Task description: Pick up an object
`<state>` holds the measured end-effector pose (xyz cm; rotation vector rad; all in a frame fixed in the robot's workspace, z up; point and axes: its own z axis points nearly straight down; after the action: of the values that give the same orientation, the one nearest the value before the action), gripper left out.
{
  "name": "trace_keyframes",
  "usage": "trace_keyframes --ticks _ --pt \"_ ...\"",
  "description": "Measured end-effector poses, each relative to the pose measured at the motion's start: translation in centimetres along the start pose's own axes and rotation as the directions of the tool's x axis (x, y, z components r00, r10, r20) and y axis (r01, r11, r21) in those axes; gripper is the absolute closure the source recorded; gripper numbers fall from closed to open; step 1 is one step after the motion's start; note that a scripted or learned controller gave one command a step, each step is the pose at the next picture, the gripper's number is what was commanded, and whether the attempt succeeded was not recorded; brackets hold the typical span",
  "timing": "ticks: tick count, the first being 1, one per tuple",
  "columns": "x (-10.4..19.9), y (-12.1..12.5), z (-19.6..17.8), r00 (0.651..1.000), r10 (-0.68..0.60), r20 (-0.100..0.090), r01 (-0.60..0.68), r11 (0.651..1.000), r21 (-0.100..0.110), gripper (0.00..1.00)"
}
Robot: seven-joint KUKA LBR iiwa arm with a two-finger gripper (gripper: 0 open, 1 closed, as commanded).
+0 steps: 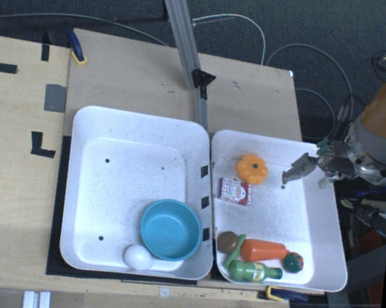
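- Tool [289, 175] of the grey arm reaches in from the right above the upper right part of the right bin; whether it is apart or together cannot be told at this size, and nothing shows clamped in it.
- Right shallow white plastic bin [324, 222] holds a small orange pumpkin-shaped toy [252, 169] near its upper left, well left of the tool.
- Just below the pumpkin lies a small red-and-white printed packet [234, 190].
- Along the bin's lower edge sit a brown rounded lump [226, 241], an orange toy carrot [263, 249], a green toy bottle [252, 269] and a small dark green ball [293, 262], crowded together.
- Left shallow white plastic bin [111, 140] holds a light blue round bowl [170, 228] at its lower right, with a white ball [138, 256] touching the bowl's lower left.
- Both bins rest side by side on the pale wooden bench [10, 162].
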<state>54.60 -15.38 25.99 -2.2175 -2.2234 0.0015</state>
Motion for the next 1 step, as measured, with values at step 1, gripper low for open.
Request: trace_keyframes --ticks 1 --pt "-0.01 0.00 -0.01 1.000 0.000 0.000 0.000 1.000 0.000 0.00"
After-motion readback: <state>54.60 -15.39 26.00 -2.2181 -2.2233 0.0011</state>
